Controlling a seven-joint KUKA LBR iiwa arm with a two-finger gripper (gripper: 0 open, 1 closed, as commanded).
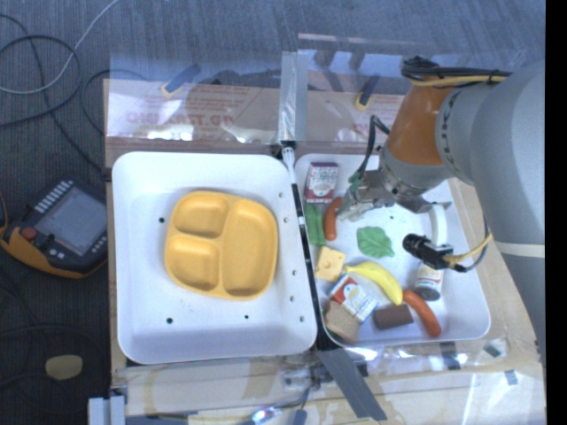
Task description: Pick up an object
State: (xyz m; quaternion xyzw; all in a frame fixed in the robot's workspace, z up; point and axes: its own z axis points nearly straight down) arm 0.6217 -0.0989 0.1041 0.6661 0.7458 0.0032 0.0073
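Above green leaf (376, 241), gripper (359, 200) low in right bin (469, 321); orange carrot (330, 220) just left, long axis up-down; fingers' spread: cannot tell

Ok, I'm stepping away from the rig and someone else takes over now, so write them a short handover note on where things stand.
Gripper: low over the upper left of the right bin, by the orange carrot; finger state cannot be told, and nothing is seen held.
Right bin: small red and white carton, green leaf, cheese wedge, banana, sausage, brown block.
Left bin: yellow divided tray.
Done: nothing lifted.
Left: grasp one object and raise it.
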